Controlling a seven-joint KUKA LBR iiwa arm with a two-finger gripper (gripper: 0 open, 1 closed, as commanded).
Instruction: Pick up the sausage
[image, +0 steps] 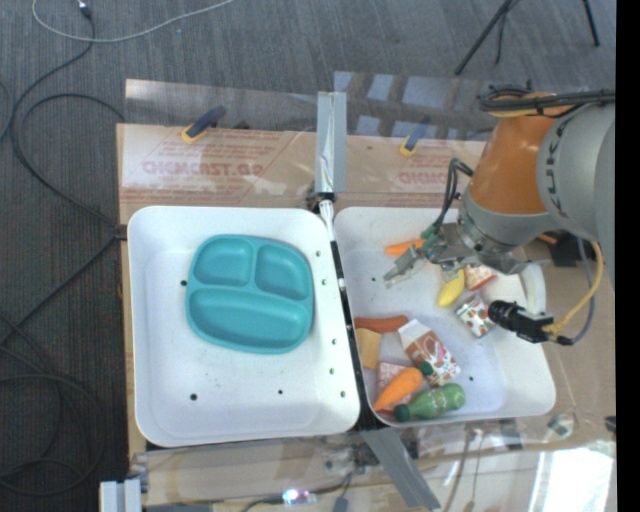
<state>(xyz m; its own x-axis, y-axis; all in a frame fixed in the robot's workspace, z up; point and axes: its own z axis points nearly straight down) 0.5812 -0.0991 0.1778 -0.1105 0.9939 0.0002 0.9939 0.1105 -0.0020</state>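
The sausage (382, 325), a reddish-brown link, lies flat near the left wall of the right bin (520, 400). My gripper (398, 267) hangs over the upper middle of that bin, above and slightly right of the sausage and well apart from it. Its dark fingers point down-left, open, with nothing between them. A small orange piece (404, 246) lies just behind the fingers.
Below the sausage sit a tan slice (368, 350), a small carton (428, 352), a carrot (397, 386) and a green vegetable (436, 401). A yellow item (450, 290) and a red-and-white pack (474, 317) lie under the wrist. The left bin (160, 400) holds a teal divided plate (250, 293).
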